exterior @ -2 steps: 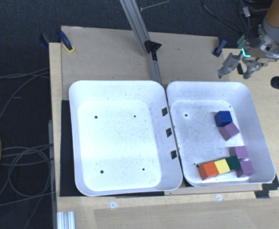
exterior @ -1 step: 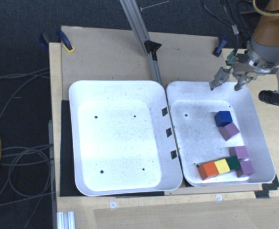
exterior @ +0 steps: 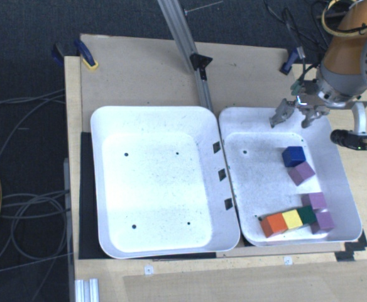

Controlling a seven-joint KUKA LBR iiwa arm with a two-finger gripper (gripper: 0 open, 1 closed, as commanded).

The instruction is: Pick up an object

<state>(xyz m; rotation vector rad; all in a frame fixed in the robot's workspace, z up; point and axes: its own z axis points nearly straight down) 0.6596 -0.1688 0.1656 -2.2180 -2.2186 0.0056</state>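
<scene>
My gripper [exterior: 295,116] hangs over the far edge of the right bin [exterior: 259,168], its two fingers spread apart and open with nothing between them. A blue cube [exterior: 293,156] lies a little nearer than the gripper, with a light purple block [exterior: 301,173] touching its near side. Along the bin's near wall sits a row of blocks: orange [exterior: 273,223], yellow [exterior: 291,219] and green [exterior: 306,215]. Two purple blocks [exterior: 319,211] rest at the right end of that row.
The left bin [exterior: 108,168] stands beside the right one, joined by black clips [exterior: 222,173] along the shared wall. A slanted metal pole [exterior: 183,36] rises from behind the bins. Blue clamps [exterior: 86,54] hold the wooden board's far corners.
</scene>
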